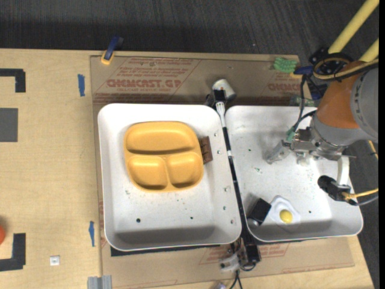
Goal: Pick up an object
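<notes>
The claw [278, 154] is being held low over the upper middle of the right bin [258, 125]; whether it is parted or closed cannot be told, and nothing is being seen gripped in it. A white fried-egg toy [284, 213] with a yellow yolk is lying near the bin's front edge, well apart from the claw, touching a small black block [258, 210] on its left. A yellow divided tray [163, 155] is being carried in the left bin [120, 221]. Both bins are being borne by the surface [42, 161].
</notes>
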Available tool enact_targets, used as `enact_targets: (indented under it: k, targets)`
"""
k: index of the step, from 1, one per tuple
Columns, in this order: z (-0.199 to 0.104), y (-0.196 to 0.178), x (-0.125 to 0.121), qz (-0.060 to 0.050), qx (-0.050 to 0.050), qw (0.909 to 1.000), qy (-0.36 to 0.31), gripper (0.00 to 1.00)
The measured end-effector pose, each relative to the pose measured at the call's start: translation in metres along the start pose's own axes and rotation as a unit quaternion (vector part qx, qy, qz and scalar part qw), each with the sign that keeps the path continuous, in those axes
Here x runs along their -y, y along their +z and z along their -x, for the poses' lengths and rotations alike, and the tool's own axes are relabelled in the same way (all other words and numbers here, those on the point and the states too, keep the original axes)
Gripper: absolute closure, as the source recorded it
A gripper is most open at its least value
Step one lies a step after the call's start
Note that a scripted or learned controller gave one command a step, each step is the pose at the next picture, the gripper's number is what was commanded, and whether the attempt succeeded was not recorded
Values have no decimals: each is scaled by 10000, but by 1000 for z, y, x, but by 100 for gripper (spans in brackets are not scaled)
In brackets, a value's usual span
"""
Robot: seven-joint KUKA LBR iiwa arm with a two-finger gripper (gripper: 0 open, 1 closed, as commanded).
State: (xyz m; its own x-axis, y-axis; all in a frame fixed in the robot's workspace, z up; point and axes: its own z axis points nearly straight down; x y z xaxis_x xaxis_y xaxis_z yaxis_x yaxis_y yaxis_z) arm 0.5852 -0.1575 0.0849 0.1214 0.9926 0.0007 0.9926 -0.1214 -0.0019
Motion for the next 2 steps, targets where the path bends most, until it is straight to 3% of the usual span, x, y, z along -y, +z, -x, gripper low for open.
enact_targets:
  k: [1, 2]
  targets:
    - [6, -1, -68, 30, 18, 9728, -2318, 0]
    - [-50, 0, 17, 6, -1, 9891, -1470, 0]
